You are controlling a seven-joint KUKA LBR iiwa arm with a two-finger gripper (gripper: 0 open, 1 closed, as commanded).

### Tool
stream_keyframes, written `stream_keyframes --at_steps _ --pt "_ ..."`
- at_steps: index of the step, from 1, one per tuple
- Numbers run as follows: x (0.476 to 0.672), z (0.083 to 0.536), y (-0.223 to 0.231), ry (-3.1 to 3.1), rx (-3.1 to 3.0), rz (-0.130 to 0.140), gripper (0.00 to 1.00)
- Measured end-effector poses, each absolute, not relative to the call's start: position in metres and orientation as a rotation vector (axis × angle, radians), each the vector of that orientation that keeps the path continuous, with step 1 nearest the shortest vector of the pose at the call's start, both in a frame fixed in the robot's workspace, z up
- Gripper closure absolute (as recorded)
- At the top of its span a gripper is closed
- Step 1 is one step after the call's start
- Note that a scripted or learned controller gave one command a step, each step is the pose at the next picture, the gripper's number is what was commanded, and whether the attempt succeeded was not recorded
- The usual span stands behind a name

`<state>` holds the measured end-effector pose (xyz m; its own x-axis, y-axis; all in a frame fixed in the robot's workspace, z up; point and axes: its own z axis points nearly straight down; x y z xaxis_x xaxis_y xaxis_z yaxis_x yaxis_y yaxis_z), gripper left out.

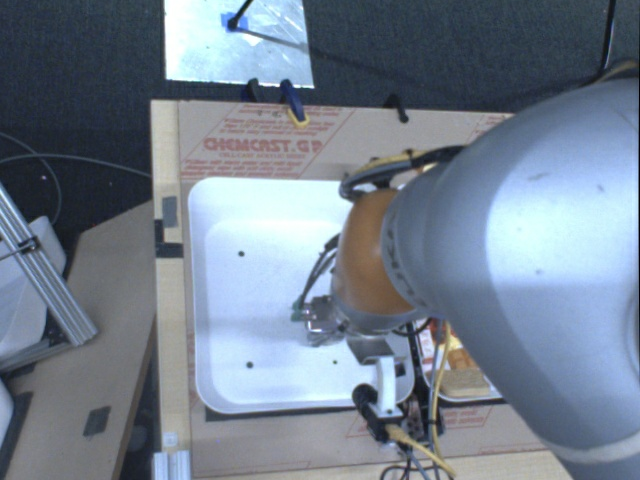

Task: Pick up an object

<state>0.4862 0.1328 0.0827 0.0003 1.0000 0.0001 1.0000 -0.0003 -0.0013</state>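
Reaching in from the right, my grey arm (pixel 520 268) hides most of the right bin (pixel 470 395). My gripper (pixel 318 318) hangs over the left bin (pixel 230 268), mid-frame. I cannot tell if my jaws are spread or pressed together. One brown thing (pixel 463 361) peeks out at the lower right. Two white bins sit on one brown board (pixel 260 143). One shiny sheet (pixel 235 23) lies at the top.

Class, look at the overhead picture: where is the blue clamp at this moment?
The blue clamp sits at the far edge of the brown board, just below the shiny sheet, beyond the left white bin.
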Motion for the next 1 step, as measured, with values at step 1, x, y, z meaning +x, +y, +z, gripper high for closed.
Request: stream_keyframes --at_steps 1 --pt "0.5989 0.086 0.1272 -2.232 -2.223 -0.013 1.0"
